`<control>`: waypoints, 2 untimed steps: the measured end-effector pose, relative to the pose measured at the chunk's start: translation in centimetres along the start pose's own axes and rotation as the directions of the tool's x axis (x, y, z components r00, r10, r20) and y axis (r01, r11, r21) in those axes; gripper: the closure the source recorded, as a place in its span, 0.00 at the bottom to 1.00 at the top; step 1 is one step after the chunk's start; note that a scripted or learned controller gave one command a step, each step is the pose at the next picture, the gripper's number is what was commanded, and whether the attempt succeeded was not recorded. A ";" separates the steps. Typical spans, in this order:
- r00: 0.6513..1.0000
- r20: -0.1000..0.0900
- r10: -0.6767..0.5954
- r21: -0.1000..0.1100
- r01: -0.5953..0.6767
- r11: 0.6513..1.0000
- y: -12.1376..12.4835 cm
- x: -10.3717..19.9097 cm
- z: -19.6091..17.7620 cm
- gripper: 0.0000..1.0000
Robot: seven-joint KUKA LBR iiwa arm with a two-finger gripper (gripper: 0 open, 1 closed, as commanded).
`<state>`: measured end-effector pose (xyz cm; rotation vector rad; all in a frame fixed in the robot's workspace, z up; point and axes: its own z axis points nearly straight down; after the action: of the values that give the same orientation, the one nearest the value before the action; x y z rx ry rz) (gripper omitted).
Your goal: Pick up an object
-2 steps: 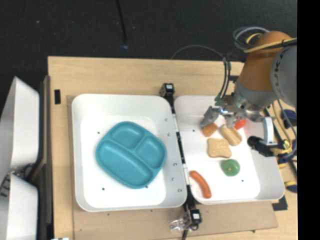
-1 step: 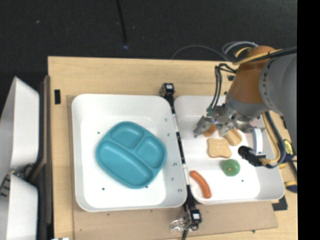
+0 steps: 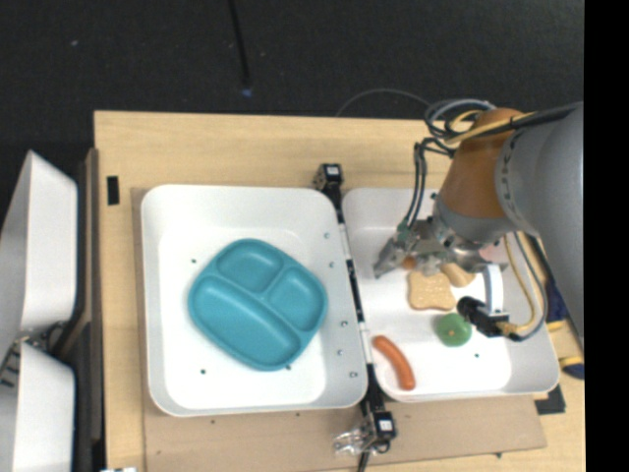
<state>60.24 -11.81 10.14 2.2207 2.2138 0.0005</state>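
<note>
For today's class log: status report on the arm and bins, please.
Gripper low in right bin, nothing seen held. Toast, green ball, sausage loose. Blue plate in left bin.

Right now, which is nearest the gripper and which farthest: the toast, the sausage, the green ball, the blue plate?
From the gripper:
1. Toast, just right of it.
2. Green ball and sausage, lower in the same bin: too close to call.
3. Blue plate, in the left bin.

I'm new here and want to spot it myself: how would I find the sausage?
Look at the right bin, where the grey arm reaches in. Along its near left side lies the sausage. It is long and orange-red, unlike the round green ball and the tan slice of toast beside it.
</note>
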 end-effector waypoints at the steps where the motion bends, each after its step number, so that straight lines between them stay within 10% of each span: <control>1: 1.000 -0.001 0.005 -0.002 -0.005 1.000 0.1 -0.1 -1.2 1.00; 2: 1.000 -0.003 0.005 0.002 -0.005 1.000 0.2 -0.7 -7.3 1.00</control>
<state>60.41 -12.52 17.39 2.2286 2.2102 0.0014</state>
